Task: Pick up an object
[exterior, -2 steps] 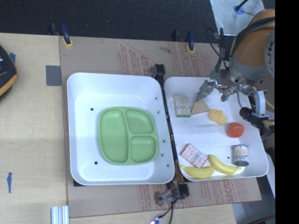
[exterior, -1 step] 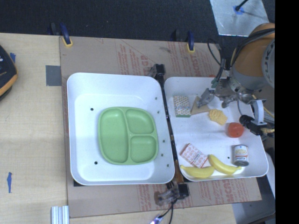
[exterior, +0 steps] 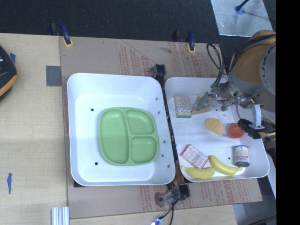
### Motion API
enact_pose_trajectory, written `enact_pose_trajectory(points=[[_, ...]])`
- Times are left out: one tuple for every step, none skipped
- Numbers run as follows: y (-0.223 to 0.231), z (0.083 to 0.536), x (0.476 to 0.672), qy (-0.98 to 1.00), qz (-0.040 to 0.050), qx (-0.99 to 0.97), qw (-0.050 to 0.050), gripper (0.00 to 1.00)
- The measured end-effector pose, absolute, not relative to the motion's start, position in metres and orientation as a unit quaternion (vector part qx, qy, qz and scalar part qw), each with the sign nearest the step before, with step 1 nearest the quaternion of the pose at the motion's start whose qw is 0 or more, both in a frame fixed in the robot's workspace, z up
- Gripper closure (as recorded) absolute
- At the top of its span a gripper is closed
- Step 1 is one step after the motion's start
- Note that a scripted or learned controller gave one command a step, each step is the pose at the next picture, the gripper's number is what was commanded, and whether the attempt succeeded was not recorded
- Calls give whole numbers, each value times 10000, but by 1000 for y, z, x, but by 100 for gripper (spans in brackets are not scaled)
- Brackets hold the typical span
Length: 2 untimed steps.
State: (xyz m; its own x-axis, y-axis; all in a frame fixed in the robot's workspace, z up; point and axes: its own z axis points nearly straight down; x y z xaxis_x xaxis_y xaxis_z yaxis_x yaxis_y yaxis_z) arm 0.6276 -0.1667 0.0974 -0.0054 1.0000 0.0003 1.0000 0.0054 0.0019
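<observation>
- Camera view, looking down at a slant: two white bins side by side on the bench. Left bin has just a green divided plate sitting flat in the middle, 3 compartments, nothing in them afaict.
- Right bin holds all the loose stuff, so that's the picking side imo.
- Gripper is down in the right bin's top half, around 11 o'clock from the bin's middle, arm coming in from 3 o'clock w/ the orange band up at 1–2 o'clock. Honestly can't tell how the tips are set; it's a dark metal blur, and I see nothing between them.
- Closest thing: small patterned packet, just beside the gripper at its 9 o'clock, lying flat, long axis roughly 12–6. My guess is that's the target, since the tool sits low right next to it.
- Yellow corn-looking piece at about 5 o'clock from the gripper, long axis approx 10–4.
- Red tomato-ish ball just beside the corn at its 3 o'clock.
- Small can upright near the bin's 4 o'clock corner.
- Two bananas along the 6 o'clock wall, end to end, long axes approx 9–3, prob slid down against the rim.
- Red-white wrapper flat, touching the left banana at its 12 o'clock.
</observation>
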Motion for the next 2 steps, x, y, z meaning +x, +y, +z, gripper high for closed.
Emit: enact_pose_trajectory(points=[[-170,98,578,7088,28,7054,53,0],[-170,109,578,7107,28,7035,43,100]])
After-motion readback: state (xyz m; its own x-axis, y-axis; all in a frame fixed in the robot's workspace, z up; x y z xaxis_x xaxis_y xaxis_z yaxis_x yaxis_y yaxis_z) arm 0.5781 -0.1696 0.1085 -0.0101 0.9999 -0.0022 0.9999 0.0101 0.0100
